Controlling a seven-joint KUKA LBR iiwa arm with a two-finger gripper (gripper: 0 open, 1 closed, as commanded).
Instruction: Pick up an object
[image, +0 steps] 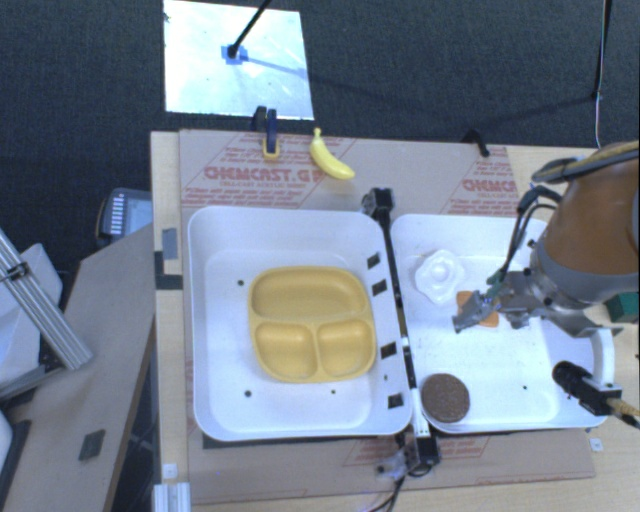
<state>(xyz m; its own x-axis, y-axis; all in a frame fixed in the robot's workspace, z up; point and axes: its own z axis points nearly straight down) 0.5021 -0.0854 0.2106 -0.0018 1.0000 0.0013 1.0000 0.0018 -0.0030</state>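
A robotics laboratory or test cell is indicated rather than a home or shop. Two shallow white bins (215, 330) are set side by side on a bench covered by a protective sheet printed with the word CHEMCAST (250, 173), at the centre of the frame. An aluminium extrusion rail (35, 300) is seen at the left edge, beside a small grey device (122, 213). A reflective square panel (235, 62) is laid on dark carpet at the upper left. Clamps (268, 133) are fixed to the bench's far edge, and cables are seen at the bottom centre. A grey industrial arm with an orange band (590, 235) is seen at the right.
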